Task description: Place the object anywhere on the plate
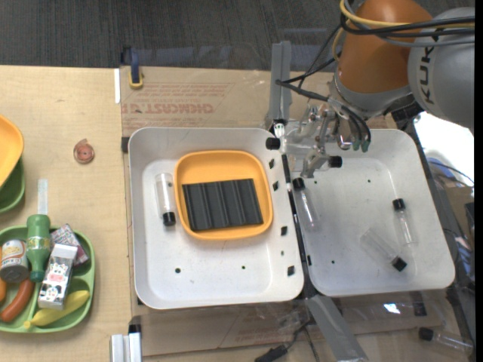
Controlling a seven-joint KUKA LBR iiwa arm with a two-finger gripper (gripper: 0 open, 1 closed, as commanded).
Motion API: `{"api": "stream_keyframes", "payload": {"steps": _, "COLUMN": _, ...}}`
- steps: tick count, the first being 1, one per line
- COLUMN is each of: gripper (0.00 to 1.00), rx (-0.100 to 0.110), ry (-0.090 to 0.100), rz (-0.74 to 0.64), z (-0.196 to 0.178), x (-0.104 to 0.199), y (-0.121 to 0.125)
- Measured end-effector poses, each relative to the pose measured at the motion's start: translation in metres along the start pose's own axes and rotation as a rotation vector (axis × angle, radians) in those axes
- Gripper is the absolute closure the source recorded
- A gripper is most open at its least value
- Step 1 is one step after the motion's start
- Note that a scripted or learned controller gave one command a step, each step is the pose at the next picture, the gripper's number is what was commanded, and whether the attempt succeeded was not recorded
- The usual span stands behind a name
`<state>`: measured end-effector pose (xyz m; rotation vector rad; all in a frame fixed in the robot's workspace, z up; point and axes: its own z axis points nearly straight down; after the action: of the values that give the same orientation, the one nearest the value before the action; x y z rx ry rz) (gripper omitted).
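Tool hangs over the right bin's left edge, gripping a tube; plate lies in the left bin.

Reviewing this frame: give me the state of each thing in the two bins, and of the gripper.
Plate: flat in left bin, bearing a dark ribbed block.
Left tube: lying beside plate, off it.
Middle tube: lying at right bin's left wall, just below gripper.
Right tube: lying in right bin.
Fourth tube: lying near it.
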<state>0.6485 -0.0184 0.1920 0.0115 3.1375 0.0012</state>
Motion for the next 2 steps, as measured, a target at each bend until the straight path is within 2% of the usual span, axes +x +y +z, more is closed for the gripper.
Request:
{"api": "stream_keyframes", "payload": {"steps": 1, "gripper": 1.0, "rx": 0.0, "ry": 0.0, "rz": -0.028, "z": -0.023, "x": -0.009, "y": 0.02}}
{"api": "stream_keyframes", "payload": {"steps": 2, "gripper": 1.0, "rx": 0.0, "ry": 0.001, "rz": -0.167, "z": 0.0, "x": -0.011, "y": 0.007}}
